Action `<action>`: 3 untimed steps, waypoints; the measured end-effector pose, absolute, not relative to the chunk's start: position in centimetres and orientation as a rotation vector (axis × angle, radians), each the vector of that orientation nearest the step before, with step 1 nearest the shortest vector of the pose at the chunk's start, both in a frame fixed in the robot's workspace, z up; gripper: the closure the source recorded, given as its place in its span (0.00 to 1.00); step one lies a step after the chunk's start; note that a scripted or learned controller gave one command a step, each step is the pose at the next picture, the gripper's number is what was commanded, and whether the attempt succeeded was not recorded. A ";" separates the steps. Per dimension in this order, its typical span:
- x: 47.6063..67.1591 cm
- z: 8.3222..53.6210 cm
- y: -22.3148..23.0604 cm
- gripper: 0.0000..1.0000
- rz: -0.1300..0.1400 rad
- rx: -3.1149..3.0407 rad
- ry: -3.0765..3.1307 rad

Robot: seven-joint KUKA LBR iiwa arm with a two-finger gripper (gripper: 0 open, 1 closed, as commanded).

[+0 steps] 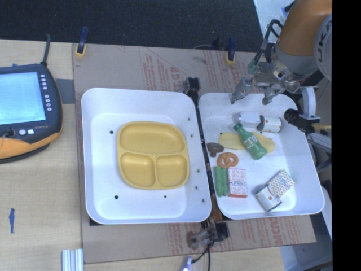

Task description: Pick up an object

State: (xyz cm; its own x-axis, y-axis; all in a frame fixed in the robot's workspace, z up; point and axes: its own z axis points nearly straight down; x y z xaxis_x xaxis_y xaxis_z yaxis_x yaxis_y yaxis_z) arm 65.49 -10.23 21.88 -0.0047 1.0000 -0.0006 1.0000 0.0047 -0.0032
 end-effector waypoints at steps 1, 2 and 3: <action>62.4 9.8 -12.3 0.00 0.008 -2.214 -2.224; 62.5 10.9 -12.4 1.00 0.010 -2.212 -2.229; 61.1 19.3 -6.5 1.00 0.003 -2.214 -2.226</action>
